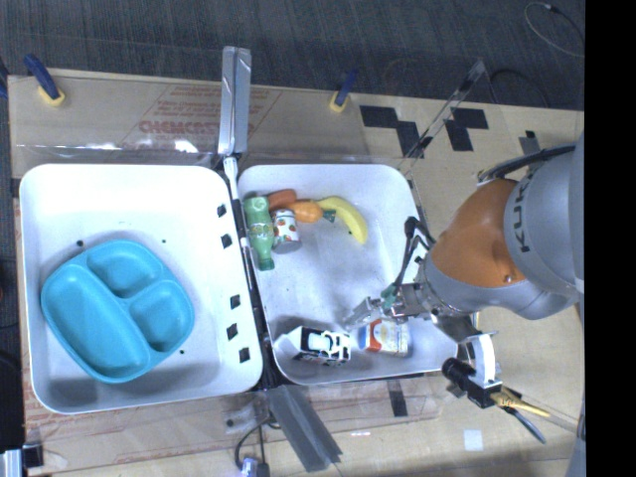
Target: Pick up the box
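Box (387,339) just right of claw (366,313), touching it

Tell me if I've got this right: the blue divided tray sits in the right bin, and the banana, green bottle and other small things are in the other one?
Not quite. The camera view shows the blue divided tray in the left bin, not the right. The rest stands: the banana, the green bottle and the other small things lie in the other bin, the right one, where the arm reaches in.
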Robot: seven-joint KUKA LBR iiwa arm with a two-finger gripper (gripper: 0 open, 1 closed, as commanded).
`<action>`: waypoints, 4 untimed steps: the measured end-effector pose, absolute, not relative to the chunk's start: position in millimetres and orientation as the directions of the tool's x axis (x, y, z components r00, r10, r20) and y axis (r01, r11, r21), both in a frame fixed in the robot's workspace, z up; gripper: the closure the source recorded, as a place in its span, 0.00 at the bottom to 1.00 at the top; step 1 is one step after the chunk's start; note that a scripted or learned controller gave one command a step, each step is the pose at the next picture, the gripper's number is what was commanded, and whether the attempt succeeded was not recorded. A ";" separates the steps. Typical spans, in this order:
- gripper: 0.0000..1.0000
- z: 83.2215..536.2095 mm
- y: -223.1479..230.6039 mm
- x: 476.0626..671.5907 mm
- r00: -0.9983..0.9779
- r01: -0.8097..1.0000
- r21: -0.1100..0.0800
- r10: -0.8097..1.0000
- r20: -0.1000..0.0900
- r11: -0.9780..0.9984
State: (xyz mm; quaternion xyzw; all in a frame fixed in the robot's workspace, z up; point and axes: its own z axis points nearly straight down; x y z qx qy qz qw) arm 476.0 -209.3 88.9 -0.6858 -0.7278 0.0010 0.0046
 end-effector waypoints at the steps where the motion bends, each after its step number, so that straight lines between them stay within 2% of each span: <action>1: 0.00 88.9 -209.7 475.9 -0.059 0.998 -0.007 0.998 0.005 0.059; 3: 0.00 88.9 -209.7 475.8 -0.059 0.998 -0.007 0.998 0.005 0.059; 4: 0.00 88.2 -166.0 487.2 -0.049 0.999 -0.011 0.999 0.006 0.049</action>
